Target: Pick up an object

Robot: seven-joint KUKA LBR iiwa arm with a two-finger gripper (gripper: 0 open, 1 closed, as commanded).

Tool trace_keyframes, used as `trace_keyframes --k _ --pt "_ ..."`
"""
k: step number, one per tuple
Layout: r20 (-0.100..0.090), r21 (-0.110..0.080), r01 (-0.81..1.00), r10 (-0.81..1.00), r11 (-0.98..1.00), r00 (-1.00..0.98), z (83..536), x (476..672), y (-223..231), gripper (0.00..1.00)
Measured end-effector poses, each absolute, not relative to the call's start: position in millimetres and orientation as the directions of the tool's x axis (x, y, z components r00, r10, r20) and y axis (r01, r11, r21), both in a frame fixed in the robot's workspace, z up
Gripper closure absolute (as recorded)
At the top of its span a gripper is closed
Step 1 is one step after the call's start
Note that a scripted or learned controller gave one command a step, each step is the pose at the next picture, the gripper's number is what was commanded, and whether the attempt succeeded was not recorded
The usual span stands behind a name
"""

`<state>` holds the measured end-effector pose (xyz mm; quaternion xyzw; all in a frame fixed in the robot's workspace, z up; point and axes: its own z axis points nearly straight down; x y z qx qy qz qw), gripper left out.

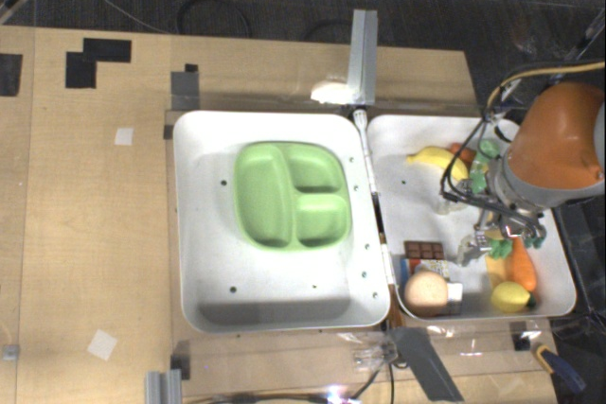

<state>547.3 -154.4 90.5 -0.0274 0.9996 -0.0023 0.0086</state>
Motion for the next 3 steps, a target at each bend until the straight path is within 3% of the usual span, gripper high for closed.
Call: trace_keyframes --k 1,2,3 --pt "-0.017 -0.003 -0.202 -0.202 0.979 -0.979 89.8 596.8 -85.6 0.00" --pt "-0.020 -0.003 -0.138 -0.138 0.990 -0.990 90.5 572.2 -85.6 0.00" --pt "-0.024 -0.002 -0.018 -0.018 1.000 -1.000 91.3 532.7 -88.8 0.00"
